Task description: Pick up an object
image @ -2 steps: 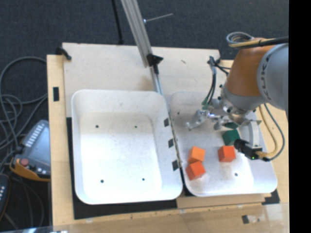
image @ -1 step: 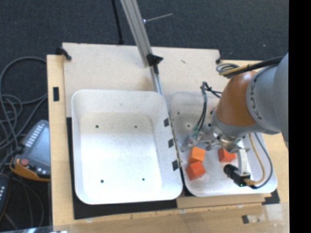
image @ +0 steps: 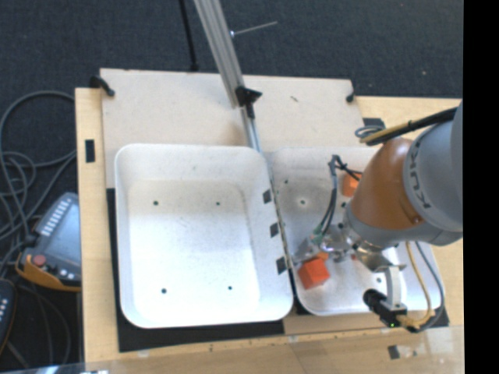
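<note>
An orange block (image: 313,272) lies in the right bin (image: 300,185), close to its left wall and front edge. My gripper (image: 331,248) hangs low over that bin, just above and to the right of the block, and the view does not settle whether it touches the block. The arm's orange band and grey wrist cover most of the gripper from above. A second small orange object (image: 350,184) peeks out farther back in the same bin, partly hidden by the arm and a cable.
The left bin (image: 132,209) sits beside the right one, sharing a raised divider (image: 274,216). A slanted metal pole (image: 222,45) rises from behind the bins. Cables and a pendant (image: 51,244) lie off the bench at left.
</note>
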Robot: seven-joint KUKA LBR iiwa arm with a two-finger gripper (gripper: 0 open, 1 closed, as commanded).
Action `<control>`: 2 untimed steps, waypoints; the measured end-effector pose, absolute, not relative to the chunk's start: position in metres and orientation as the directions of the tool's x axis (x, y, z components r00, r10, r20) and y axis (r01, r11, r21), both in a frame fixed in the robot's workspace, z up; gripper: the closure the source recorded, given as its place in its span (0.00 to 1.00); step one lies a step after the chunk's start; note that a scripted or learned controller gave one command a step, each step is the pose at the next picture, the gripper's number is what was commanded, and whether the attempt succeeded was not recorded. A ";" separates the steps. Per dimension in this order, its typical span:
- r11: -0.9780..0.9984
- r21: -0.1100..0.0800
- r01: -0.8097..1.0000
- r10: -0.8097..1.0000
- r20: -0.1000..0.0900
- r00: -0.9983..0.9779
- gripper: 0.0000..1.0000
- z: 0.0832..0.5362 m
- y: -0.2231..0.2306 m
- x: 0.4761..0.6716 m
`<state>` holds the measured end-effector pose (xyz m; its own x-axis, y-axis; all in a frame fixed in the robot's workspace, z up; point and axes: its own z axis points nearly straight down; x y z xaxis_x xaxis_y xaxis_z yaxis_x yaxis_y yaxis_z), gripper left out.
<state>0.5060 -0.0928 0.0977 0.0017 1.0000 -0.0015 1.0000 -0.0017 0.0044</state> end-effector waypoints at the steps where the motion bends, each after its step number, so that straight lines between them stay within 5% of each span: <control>1: 0.005 0.009 1.000 1.000 0.000 -0.005 0.00 0.201 -0.058 0.486; 2: -0.006 0.006 1.000 1.000 -0.005 0.006 0.00 0.097 -0.091 0.485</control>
<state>0.4852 -0.0910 0.0971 0.0064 1.0000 -0.0049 1.0000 -0.0064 0.0056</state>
